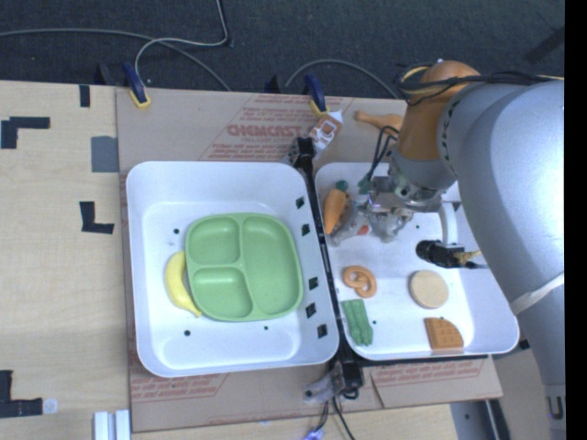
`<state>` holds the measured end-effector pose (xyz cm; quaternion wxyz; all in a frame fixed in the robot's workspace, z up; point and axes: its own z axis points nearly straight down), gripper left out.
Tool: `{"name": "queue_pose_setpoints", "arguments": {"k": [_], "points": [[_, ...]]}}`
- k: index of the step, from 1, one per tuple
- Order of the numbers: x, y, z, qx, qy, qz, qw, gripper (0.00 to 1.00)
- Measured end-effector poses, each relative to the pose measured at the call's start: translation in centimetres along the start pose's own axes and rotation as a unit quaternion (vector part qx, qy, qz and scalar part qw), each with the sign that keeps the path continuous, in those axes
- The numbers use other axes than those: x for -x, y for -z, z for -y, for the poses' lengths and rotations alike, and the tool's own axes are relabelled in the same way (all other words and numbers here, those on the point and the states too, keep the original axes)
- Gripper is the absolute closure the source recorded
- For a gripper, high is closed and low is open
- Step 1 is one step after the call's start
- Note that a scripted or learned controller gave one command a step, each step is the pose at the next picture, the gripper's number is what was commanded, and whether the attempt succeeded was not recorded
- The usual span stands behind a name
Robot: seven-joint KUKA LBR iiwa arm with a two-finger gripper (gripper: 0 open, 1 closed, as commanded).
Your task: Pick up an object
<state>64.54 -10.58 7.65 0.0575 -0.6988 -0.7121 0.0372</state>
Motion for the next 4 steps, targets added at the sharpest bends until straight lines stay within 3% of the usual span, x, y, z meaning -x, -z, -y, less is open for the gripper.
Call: {"name": "queue_pose_setpoints", "arguments": {"k": [1, 2, 3, 4], "points": [[-0.6, 0.0, 0.0, 0.002, -0.003, 0.006, 1.0000, 0.00], [-0.4, -0.1, 0.0, 0.001, -0.001, 0.002, 1.0000, 0.00], [-1.0, 1.1, -2.1, 0.065, -0.010, 0.015, 0.9977, 0.00], [-0.4, 0.9, -0.3, 0.067, -0.009, 0.016, 0.9976, 0.00]]}}
